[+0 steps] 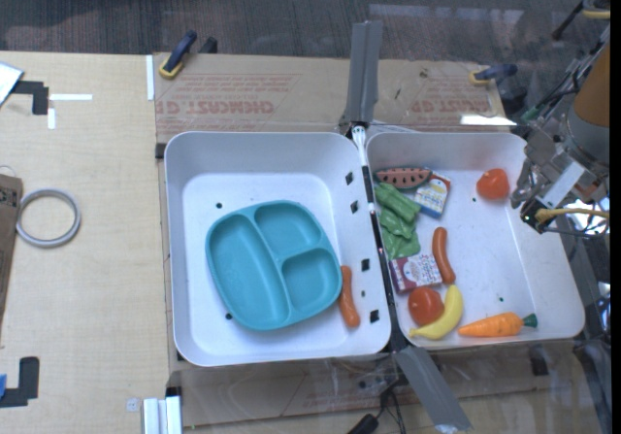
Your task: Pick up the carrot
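Carrot [493, 326] at five o'clock in the right bin [505, 257]; gripper [539, 197] at two, its grasp unreadable.
Likely light, stiff, slick; pinch across the thick middle.

The plate [275, 264] lies in the left bin [176, 228] with a sausage [347, 297] just right of it, while in the right bin [545, 272] the carrot [493, 326] lies at the near edge, right of the banana [442, 317].

Carrot [497, 325] lies close to the right bin [497, 257] near wall, banana [441, 317] just left; bare floor on its far side, open approach.
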{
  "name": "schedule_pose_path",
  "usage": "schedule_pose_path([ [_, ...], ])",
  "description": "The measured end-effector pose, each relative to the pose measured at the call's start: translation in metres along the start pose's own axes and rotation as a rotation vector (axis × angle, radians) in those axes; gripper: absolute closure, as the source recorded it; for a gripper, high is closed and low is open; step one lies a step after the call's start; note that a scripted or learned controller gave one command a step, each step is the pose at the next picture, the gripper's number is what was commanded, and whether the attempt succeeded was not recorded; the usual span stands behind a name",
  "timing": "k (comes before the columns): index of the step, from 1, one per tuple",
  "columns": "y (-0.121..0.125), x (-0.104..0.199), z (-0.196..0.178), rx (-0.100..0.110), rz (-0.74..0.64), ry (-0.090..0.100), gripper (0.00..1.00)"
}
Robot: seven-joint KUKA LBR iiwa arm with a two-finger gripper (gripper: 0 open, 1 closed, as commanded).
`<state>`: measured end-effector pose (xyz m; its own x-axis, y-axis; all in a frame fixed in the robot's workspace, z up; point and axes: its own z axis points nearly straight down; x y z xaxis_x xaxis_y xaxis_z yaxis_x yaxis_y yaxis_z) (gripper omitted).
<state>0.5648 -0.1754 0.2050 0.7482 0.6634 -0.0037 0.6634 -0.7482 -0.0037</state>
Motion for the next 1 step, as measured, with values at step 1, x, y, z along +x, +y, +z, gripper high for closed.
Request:
schedule_pose_path([
  [1,0.0217,-0.0224,-0.1572,-0.002,0.26,0.0,1.0],
])
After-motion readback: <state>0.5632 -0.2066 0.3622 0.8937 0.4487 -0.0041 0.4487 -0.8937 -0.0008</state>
